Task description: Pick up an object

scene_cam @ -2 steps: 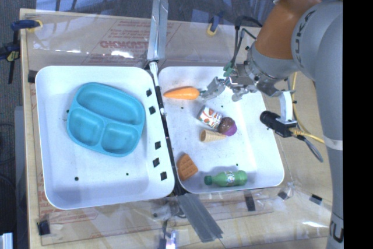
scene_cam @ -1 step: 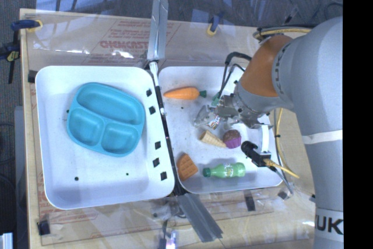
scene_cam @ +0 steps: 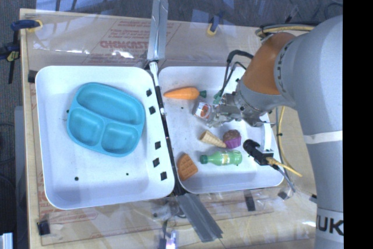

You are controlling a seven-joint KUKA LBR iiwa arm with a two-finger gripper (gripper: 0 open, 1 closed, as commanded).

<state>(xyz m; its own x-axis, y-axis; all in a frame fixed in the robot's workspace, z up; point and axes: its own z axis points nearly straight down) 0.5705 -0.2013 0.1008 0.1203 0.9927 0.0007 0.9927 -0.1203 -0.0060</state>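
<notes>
Nearest us, low on the arm (scene_cam: pixel 322 125), white lettering (scene_cam: pixel 330 225) reads "UK", and the rest is cut off. In the right bin (scene_cam: pixel 233 186) a waffle (scene_cam: pixel 187 166) lies at the front by the inner wall, with a green bottle (scene_cam: pixel 221 158) on its side just beside it; any label there is too small to read. Behind them a cone (scene_cam: pixel 213 138) lies tipped over, touching a purple scoop (scene_cam: pixel 232 138). All of it is loosely scattered, which leaves room to come down among the pieces.

Now the gripper (scene_cam: pixel 222 111) sits low over the middle of that bin, right beside a small red-and-white can (scene_cam: pixel 202 109). That looks like the pick, though nothing shows it held. Whether the gripper is clenched or released, I cannot tell, and the can's print is unreadable.

A carrot (scene_cam: pixel 180 93) lies further back, apart from the gripper. In the left bin (scene_cam: pixel 87 183) there is a blue plate (scene_cam: pixel 105 118) with three hollows, well away from the action.

At the far side, a clear sheet (scene_cam: pixel 122 44) covers the counter (scene_cam: pixel 28 172), probably to protect it. Its red print looks like "CHEMCAST", seen reversed.
</notes>
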